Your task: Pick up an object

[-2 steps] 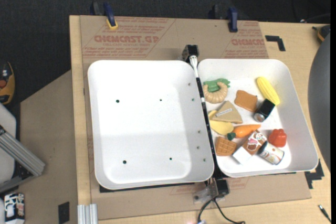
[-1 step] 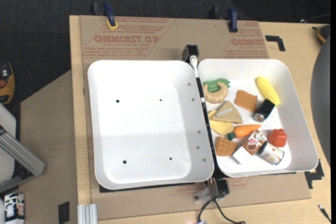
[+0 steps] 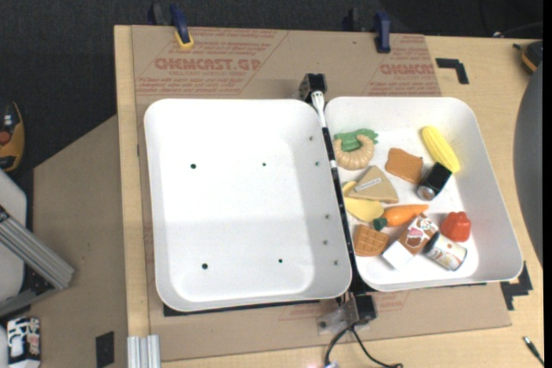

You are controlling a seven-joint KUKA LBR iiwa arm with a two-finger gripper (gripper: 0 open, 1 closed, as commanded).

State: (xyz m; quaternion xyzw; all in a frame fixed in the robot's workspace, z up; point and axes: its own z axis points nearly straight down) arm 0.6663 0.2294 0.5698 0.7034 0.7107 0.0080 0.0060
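Two shallow white bins side by side on the table point(image 3: 259, 56), which is covered with brown printed board. Left bin point(image 3: 172, 134): four small dark dots on its floor, nothing else seen in it. Right bin point(image 3: 483, 142): all the toy food pieces, clustered from its middle toward the near edge. Count, as far as can be told: one yellow corn cob point(image 3: 439, 148) at far right of the cluster; one brown bread-like slab point(image 3: 404, 165) just left of it; one round tan pastry with a green piece on top point(image 3: 354, 147) at far left, beside the divider; one tan wedge point(image 3: 373, 184); one yellow piece point(image 3: 363, 208) just near of the wedge; one orange carrot point(image 3: 404, 215); one waffle square point(image 3: 370, 240); one red piece point(image 3: 456, 226); one small dark cylinder point(image 3: 434, 181); one can lying on its side point(image 3: 447, 254); two small boxes at the near edge, shapes unclear. Two blue clamps point(image 3: 182, 26) on the table's far edge. A grey curved part of the arm point(image 3: 533, 151) shows at the right edge; the jaws' state cannot be told, nor the objects' position relative to them.
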